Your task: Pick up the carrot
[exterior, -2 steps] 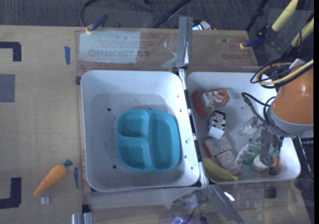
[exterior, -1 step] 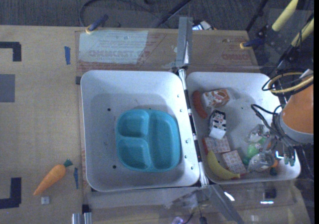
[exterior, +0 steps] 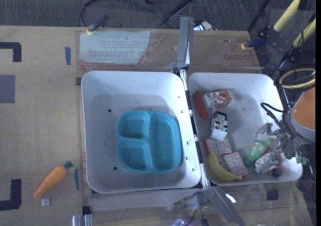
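Observation:
The carrot [exterior: 50, 181], orange with a small green top, lies on the wooden bench at the lower left, outside both bins and left of the left bin [exterior: 95, 94]. The arm with its orange band [exterior: 307, 112] comes in at the right edge. Its gripper [exterior: 281, 140] hangs over the right rim of the right bin [exterior: 251, 82], above a green bottle [exterior: 258, 149] and a crumpled clear wrapper [exterior: 268, 162]. The carrot is far from the gripper, across the full width of both bins.
A blue compartment tray [exterior: 149, 140] lies in the left bin. The right bin holds a red and white packet [exterior: 213, 100], a small black and white carton [exterior: 218, 124], a banana [exterior: 220, 167] and two brown blocks [exterior: 234, 162]. Blue tape marks [exterior: 76, 179] sit near the carrot.

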Action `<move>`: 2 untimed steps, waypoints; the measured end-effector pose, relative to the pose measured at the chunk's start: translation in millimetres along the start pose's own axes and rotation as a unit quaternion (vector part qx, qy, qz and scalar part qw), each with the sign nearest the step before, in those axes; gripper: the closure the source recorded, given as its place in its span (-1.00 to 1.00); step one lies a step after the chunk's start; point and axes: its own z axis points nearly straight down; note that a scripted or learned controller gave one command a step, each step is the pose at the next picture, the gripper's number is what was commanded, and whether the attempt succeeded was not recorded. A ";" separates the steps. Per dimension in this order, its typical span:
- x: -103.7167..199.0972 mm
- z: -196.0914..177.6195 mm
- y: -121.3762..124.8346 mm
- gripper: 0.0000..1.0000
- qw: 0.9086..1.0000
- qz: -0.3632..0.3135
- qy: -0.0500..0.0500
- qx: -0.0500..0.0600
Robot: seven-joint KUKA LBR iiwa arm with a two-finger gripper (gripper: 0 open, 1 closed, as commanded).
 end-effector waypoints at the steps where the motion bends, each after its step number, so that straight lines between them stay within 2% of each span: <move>1: -4.1 -80.8 -22.3 -1.00 0.992 -0.127 -0.001 0.001; 2: -4.0 -80.8 -22.4 -1.00 0.992 -0.127 -0.001 0.001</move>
